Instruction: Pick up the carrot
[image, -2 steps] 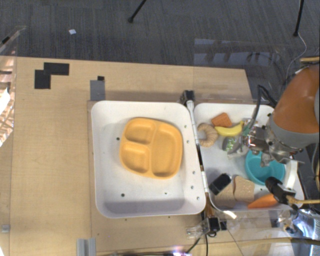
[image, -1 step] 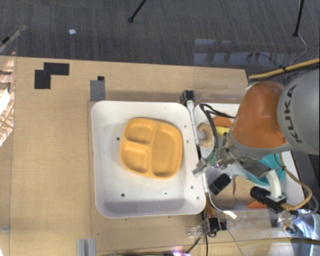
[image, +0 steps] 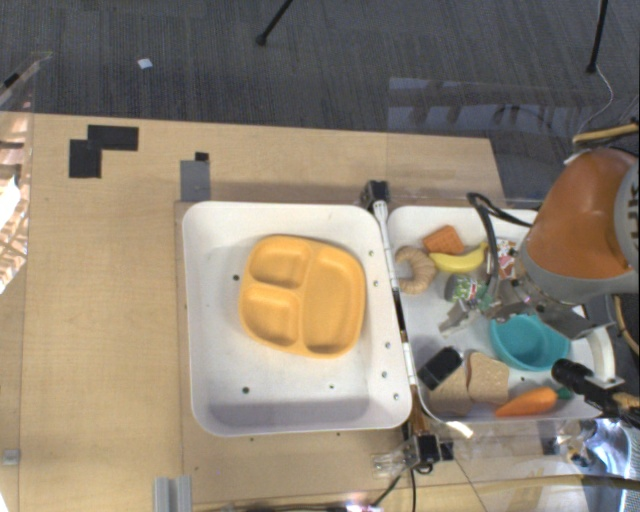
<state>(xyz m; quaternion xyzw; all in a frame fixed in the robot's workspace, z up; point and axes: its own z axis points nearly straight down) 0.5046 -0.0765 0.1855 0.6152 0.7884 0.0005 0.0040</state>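
No legible text, labels, brands or numbers anywhere in frame.
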